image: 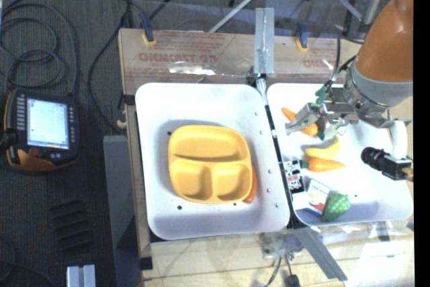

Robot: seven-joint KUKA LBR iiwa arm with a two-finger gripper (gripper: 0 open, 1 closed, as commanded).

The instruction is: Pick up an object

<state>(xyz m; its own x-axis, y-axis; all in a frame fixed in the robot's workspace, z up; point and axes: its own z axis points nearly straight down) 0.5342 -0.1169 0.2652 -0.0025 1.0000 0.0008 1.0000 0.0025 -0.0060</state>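
Reaching for a pick: your gripper [314, 119] hangs low over the right bin [376, 208], near its far left corner, above a small orange piece [290, 114].
Gripper state: you cannot tell from this slant whether it is open or closed, and nothing shows held in it.
Landmark: take the divider [271, 138] between the two bins as your reference.
Nearest candidates: the orange piece lies just beside the divider; a yellow banana-like piece [324, 149] and an orange carrot-like piece [324, 164] lie a little further from it, touching each other.
Other items: a small printed box [293, 177] sits against the divider toward the near side; a green lumpy toy [336, 206] rests on a white card [316, 196] beyond it.
Left bin: the yellow divided tray [209, 165] lies well apart on the divider's other side.
Advice: I judge the lone orange piece the cleaner target; centre over it and come straight down, keeping off the divider wall.
Risk: the banana and carrot touch, so a grasp there may nudge both.
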